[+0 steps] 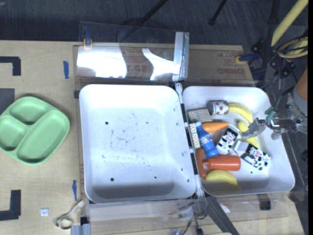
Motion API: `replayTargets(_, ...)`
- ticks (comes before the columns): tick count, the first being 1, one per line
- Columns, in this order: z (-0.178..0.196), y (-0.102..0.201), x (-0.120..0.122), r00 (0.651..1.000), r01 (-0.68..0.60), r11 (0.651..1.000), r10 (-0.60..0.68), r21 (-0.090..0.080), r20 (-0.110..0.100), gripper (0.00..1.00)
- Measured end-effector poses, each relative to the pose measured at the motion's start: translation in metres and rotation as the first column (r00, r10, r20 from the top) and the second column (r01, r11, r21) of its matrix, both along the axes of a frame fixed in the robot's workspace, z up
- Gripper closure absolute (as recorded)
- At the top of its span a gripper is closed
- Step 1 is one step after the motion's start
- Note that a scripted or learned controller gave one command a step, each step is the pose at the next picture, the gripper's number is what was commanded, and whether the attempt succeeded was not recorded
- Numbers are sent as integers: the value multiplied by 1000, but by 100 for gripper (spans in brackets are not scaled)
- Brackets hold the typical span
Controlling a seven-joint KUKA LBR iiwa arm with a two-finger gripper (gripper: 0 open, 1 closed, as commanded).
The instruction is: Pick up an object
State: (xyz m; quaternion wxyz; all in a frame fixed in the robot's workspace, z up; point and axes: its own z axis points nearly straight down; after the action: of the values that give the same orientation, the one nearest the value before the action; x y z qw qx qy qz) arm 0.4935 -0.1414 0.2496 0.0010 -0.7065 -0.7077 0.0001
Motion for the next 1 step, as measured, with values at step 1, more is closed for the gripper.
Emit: replayTargets(1, -107, -16, 56, 999, -34, 999, 34, 0, 1, 0)
